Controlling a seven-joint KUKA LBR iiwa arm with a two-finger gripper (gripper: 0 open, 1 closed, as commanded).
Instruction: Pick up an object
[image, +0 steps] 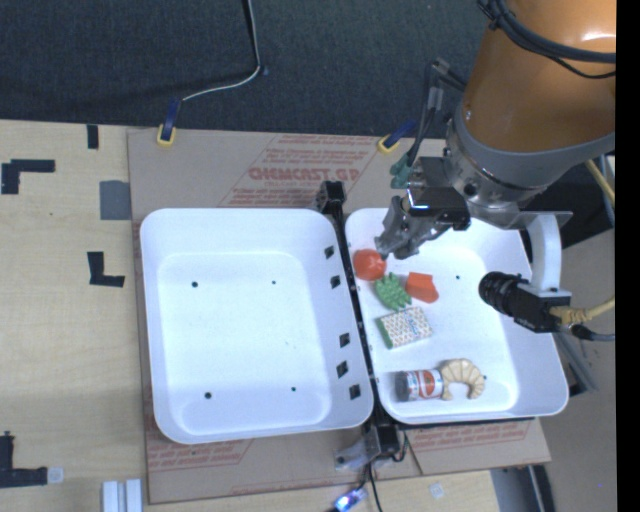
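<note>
Arm low over the right bin (535, 395)
The gripper (392, 245) hangs just above a red tomato (369, 264), near green and orange pieces.

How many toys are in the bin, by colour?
Red: 2, the tomato and the wedge
Green: 1, the leafy piece
Tan: 2, the cracker box and the croissant
Red and white: 1, the can
Total: 6

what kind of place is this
Probably a robot grasping test bench in a lab: two white bins clipped to cardboard, toy food such as a croissant, and the arm's tool above them.
</note>
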